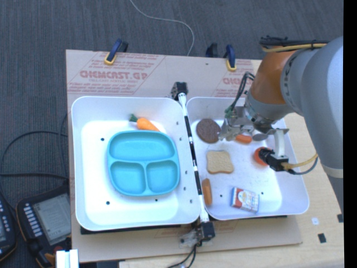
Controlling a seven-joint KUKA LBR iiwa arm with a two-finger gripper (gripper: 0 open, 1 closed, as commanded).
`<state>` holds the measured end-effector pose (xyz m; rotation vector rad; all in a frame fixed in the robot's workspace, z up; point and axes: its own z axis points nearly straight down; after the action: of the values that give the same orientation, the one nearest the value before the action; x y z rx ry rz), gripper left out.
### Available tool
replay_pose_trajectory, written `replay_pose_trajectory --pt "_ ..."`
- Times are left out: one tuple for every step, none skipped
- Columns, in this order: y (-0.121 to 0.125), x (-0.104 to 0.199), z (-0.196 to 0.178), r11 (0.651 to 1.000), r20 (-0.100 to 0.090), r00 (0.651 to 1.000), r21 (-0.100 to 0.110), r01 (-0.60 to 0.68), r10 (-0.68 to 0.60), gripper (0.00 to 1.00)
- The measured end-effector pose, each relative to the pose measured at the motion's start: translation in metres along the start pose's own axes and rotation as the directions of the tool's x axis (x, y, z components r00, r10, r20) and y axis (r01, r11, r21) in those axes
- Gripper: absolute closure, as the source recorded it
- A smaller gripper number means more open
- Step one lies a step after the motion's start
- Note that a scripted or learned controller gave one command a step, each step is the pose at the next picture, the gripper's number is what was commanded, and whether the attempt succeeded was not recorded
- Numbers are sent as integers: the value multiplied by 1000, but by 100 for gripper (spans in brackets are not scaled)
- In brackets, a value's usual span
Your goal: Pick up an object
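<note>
Gripper (230, 128) low inside right bin (295, 202), just right of brown patty (208, 130), above bread slice (219, 162). Jaw opening: cannot tell, wrist blocks tips; nothing seen held. Small orange-red piece (244, 139) just right of gripper, close below wrist. Red-orange round item (260, 156) further right of bread slice, partly behind black cable fitting. Sausage (207, 191) below-left of bread slice, near bin's left wall. Small carton (245, 199) below-right of bread slice. Left bin (89, 205) left of bread slice: blue divided plate (144, 163), carrot (146, 124) just above plate.
</note>
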<state>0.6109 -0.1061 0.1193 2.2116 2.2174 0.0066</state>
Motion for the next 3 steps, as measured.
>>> replay_pose_trajectory --pt "0 0 1 1000 0 1000 1 0 0 0" --pt "0 0 -10 1000 1 1000 0 0 0 100" --pt "0 0 -10 1000 1 1000 0 0 0 0"
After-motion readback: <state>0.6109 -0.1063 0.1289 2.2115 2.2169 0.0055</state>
